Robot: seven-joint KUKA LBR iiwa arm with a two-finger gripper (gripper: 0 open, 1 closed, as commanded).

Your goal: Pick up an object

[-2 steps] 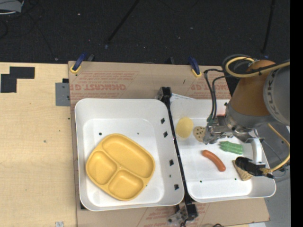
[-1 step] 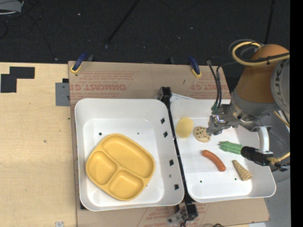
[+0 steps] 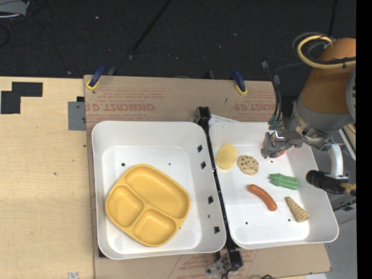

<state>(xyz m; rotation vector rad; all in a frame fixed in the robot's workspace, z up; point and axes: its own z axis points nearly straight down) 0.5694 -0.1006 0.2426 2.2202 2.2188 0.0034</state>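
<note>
The right bin [image 3: 325,228] holds several small toy foods. A pale yellow round piece [image 3: 226,156] lies near its left wall, with a chocolate-chip cookie [image 3: 249,164] just right of it. A green piece [image 3: 283,181] lies further right, a red sausage [image 3: 263,196] below the cookie, and a tan cone [image 3: 297,209] toward the front right. My gripper [image 3: 273,149] hangs over the bin's back right part, just up and right of the cookie and above the green piece. It looks apart from all of them.
The left bin [image 3: 104,138] holds a yellow three-compartment plate [image 3: 148,204]. A black divider [image 3: 210,173] runs between the two bins. The grey and orange arm [image 3: 326,92] comes in from the right over the right bin's back corner.
</note>
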